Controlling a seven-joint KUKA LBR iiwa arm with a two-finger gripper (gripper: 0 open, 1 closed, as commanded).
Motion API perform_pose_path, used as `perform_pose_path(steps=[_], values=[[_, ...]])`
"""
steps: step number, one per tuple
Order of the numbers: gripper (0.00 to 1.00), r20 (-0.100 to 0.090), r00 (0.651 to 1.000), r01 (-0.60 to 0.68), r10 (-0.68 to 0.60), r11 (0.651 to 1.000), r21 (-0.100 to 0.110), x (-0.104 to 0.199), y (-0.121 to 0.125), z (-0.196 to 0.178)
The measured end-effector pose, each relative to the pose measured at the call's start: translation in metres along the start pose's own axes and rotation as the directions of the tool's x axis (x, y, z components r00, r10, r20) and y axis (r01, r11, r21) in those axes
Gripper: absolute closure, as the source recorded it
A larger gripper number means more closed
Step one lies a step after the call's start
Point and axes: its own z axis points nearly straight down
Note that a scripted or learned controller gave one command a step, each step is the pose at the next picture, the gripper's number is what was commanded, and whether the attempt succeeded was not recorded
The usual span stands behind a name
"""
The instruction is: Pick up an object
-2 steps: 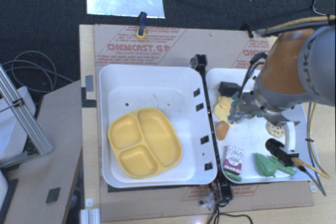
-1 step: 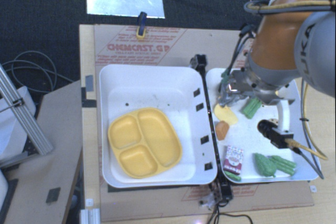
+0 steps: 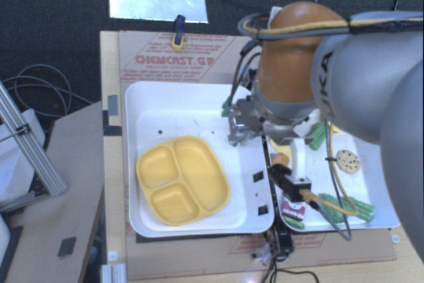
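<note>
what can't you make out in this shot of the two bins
- Pincer: in the camera view the orange wrist band covers it, so open or shut is unclear.
- Right bin: the arm hides most of its floor; a cookie and green pieces show.
- Item at the bin divider: partly under cables, too small to identify.
- Yellow divided tray: fully visible.

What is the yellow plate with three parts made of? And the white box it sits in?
The yellow plate looks like plastic: smooth, one even colour, with soft rounded dividers and a dull sheen. The white box also looks like plastic, thin and slightly glossy with rounded corners, though coated metal cannot be ruled out.
</note>
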Motion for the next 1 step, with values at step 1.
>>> perform_pose_path(steps=[1], values=[[1.0,0.003,1.0,-0.008,0.008,1.0,0.003,0.0312,-0.0335,0.002]])
